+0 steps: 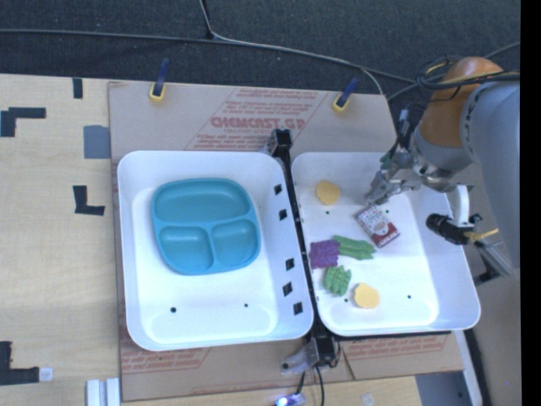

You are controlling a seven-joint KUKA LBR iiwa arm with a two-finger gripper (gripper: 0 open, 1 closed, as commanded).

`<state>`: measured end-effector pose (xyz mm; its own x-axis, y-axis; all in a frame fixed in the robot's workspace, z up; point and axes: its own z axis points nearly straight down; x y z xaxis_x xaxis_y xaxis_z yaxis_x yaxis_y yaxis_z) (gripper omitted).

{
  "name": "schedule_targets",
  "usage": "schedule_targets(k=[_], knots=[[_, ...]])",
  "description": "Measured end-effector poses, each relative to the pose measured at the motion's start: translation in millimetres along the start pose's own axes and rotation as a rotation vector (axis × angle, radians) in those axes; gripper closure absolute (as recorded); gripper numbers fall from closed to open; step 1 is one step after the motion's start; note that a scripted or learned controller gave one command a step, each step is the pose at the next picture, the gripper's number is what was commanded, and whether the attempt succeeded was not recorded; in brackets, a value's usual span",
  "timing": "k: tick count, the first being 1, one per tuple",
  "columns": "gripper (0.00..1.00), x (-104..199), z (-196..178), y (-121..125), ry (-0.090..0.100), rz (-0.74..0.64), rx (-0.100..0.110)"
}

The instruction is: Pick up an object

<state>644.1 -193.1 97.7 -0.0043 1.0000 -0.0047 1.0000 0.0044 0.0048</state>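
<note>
The right bin (pixel 423 307) holds several small items: a yellow round piece (pixel 328 194) near the back, a red and white packet (pixel 377 224), a purple piece (pixel 323 253), a green leafy piece (pixel 354 247), a second green piece (pixel 337 279) and a yellow-orange round piece (pixel 366 296) near the front. My gripper (pixel 378 191) hangs over the bin's back right part, its tips just above and behind the red and white packet. Nothing shows between its tips.
The left bin (pixel 139 311) holds a blue divided tray (pixel 205 225). A black clip strip (pixel 290 227) runs along the seam between the bins. Yellow clamps (pixel 157 91) (pixel 341 101) pin the cardboard at the back. The arm's wrist (pixel 448 121) stands over the right bin's far right corner.
</note>
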Motion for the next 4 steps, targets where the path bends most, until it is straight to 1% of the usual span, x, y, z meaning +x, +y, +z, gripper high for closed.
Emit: schedule_targets(k=[1,2,3,4], knots=[[1.0,-4.2,-43.8,1.0,0.004,0.003,0.001],[1.0,-10.9,-93.4,-3.6,0.003,0.003,0.001],[1.0,-12.8,-137.7,2.5,0.003,0.002,0.0],[1.0,38.2,-142.5,0.5,0.005,-0.001,0.006]])
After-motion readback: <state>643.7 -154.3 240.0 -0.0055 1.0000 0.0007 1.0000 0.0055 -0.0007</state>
